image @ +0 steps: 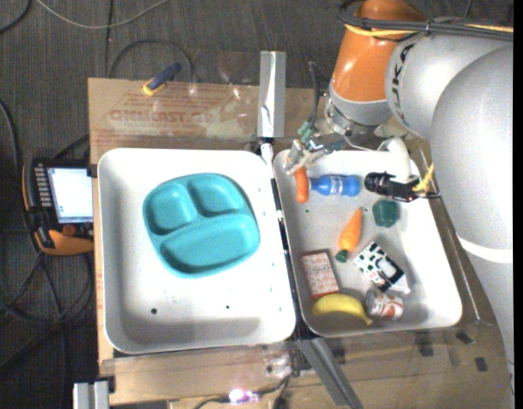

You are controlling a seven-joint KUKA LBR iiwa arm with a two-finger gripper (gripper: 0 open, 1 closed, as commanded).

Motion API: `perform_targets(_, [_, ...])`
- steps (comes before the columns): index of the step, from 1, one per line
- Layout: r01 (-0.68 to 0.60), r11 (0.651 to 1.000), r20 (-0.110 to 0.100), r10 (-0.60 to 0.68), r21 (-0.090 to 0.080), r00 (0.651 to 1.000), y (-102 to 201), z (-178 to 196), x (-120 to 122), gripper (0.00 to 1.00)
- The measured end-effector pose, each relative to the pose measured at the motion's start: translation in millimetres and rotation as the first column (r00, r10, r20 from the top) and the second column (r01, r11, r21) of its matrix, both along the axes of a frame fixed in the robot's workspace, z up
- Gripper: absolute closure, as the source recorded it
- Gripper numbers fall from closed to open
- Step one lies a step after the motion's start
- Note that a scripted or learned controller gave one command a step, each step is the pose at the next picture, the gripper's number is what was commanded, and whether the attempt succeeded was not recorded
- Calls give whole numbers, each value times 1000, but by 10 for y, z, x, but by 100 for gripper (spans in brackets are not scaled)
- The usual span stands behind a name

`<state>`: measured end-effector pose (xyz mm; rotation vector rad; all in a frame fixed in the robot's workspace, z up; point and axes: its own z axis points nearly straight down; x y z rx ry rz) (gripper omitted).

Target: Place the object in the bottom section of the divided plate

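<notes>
Where it hangs, gripper [302,153] nears carrot [301,185].

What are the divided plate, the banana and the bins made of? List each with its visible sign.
Divided plate: likely moulded plastic, uniform turquoise with soft rounded ridges and a mild sheen.
Banana: probably a plastic toy, evenly yellow and smooth, though real fruit cannot be ruled out.
Bins: seemingly white plastic, thin rounded rims, semi-gloss.

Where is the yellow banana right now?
The banana lies at the near edge of the right bin, just below the small red packet and beside the can.
</notes>
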<state>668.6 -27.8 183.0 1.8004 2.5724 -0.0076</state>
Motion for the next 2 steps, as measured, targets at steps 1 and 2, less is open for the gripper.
perform_targets(1, [92, 996, -2, -92, 5, 996, 602, -11, -623, 100])
perform_targets(2, [92, 996, -3, -92, 6, 996, 600, -11, -623, 0])
